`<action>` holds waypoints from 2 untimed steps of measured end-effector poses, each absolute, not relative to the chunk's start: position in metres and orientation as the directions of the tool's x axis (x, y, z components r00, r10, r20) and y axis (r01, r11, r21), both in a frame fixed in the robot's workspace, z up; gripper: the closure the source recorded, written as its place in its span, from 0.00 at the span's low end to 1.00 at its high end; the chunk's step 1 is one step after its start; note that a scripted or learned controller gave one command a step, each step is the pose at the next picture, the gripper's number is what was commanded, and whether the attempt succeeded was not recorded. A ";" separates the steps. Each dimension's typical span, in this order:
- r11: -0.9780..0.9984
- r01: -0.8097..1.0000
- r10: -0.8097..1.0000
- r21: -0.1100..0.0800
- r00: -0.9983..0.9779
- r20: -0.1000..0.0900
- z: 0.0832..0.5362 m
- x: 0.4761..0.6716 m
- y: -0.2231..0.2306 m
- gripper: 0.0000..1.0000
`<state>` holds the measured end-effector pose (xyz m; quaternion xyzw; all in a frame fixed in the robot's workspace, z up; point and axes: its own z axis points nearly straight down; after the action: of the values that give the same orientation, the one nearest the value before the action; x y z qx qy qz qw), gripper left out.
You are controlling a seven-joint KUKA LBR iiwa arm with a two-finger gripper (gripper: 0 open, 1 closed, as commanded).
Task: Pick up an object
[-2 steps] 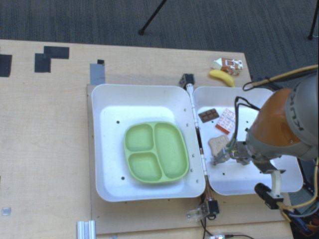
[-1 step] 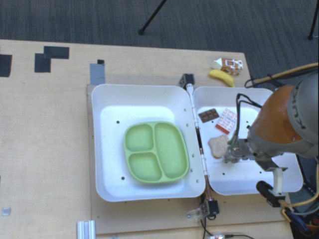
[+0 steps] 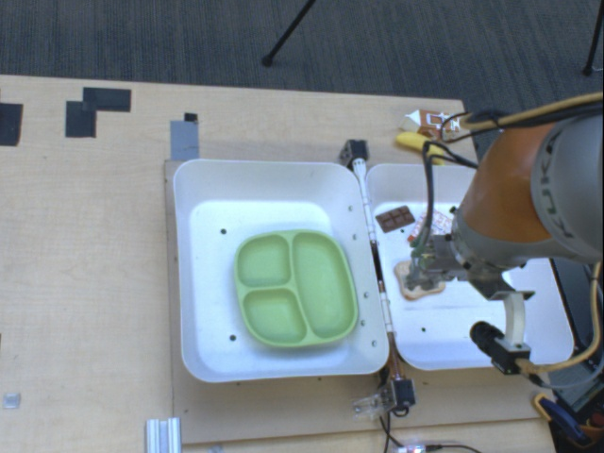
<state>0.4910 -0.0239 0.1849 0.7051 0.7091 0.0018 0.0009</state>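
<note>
My gripper (image 3: pixel 422 267) reaches down into the right bin (image 3: pixel 444 347) from the right, under the grey wrist and orange band. Its tip sits right over a small tan, flat object (image 3: pixel 416 285) on the bin floor. A small brown rectangular piece (image 3: pixel 394 218) lies further back in the same bin, apart from the gripper. The arm's body hides the bin's right half.
The left bin (image 3: pixel 203 253) holds a green three-compartment plate (image 3: pixel 294 288). A hinge rail (image 3: pixel 371 243) runs between the two bins. A yellow object (image 3: pixel 415 142) lies on the bench behind the right bin. Black cables hang near the arm.
</note>
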 end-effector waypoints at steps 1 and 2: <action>0.006 1.000 1.000 0.003 -0.006 0.001 0.185 0.491 -0.025 0.00; 0.002 1.000 1.000 -0.001 -0.002 0.000 0.103 0.486 -0.100 0.00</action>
<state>0.4859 -0.0996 0.1026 0.7063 0.7079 -0.0004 -0.0002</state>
